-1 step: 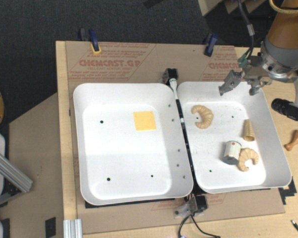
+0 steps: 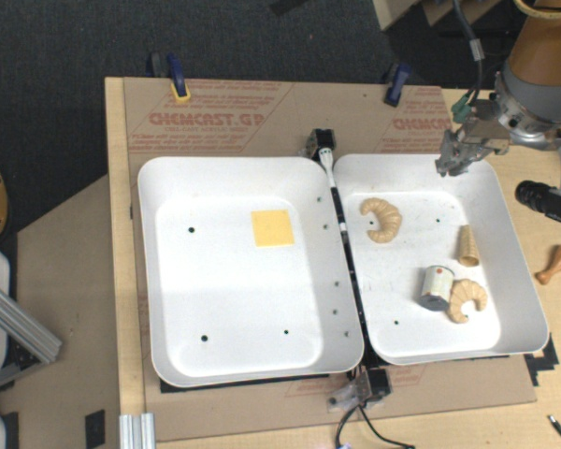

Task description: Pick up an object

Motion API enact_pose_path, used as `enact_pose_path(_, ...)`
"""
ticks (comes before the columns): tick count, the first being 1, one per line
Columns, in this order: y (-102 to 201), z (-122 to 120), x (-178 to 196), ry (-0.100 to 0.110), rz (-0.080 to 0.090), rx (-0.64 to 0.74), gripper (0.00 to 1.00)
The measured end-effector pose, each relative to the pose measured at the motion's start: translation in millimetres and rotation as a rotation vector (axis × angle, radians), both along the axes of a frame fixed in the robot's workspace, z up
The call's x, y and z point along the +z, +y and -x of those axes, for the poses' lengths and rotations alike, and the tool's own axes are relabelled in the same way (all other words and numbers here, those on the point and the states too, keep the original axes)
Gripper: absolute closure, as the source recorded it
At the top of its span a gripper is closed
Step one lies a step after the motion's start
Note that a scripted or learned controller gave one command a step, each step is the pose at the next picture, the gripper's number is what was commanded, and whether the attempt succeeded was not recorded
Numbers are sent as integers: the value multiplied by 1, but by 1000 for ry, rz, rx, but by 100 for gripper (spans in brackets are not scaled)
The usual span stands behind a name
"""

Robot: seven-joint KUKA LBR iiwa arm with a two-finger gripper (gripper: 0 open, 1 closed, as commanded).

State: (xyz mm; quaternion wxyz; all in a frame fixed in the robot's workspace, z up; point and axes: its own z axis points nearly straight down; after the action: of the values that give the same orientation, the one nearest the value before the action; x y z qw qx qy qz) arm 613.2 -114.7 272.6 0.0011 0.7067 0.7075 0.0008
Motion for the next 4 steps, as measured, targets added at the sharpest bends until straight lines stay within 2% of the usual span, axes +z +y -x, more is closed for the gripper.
enact_pose_path(1, -29, 43, 20, 4, -1, -4, 100)
enact_pose_path(2, -45, 86, 34, 4, -1, -4, 100)
enact_pose_path(3, 4, 111, -45, 13, -5, 2, 100)
enact_pose_path(4, -14, 134, -12, -1, 1, -3, 100)
